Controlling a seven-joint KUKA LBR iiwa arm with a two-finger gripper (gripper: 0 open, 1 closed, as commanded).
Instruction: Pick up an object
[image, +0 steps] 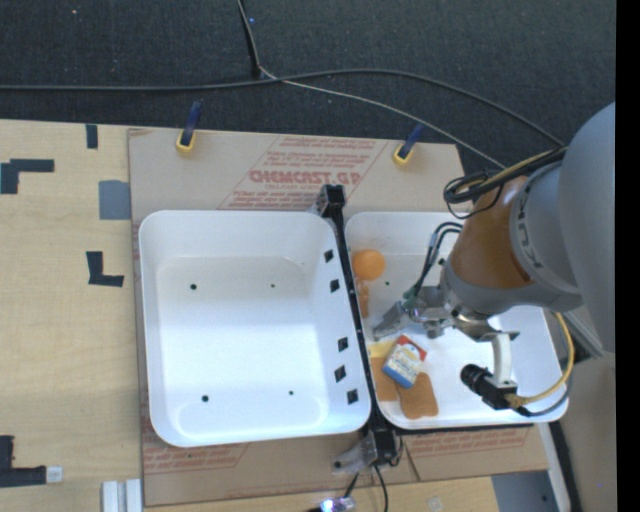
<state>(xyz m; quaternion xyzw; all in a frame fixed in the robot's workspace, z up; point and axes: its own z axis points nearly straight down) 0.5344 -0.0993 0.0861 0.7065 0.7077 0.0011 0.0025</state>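
Observation:
My gripper (402, 314) hangs over the left half of the right bin (530, 405), on the grey arm with the orange band (482, 250) that reaches in from the right. Just below it lies a small red, white and blue box (403, 362), tilted. A brown flat piece (419, 398) lies against the box's lower side. A yellow piece (377, 350) sits left of the box by the bin wall. An orange ball (369, 264) rests near the bin's upper left corner, above and left of the gripper. Nothing shows in the gripper's hold.
The left bin (160, 300) stands beside the right one, joined by a black strip with clips (342, 300). Both sit on a cardboard sheet (300, 170) held by yellow clamps (186, 140). Black cables (300, 75) run across the back.

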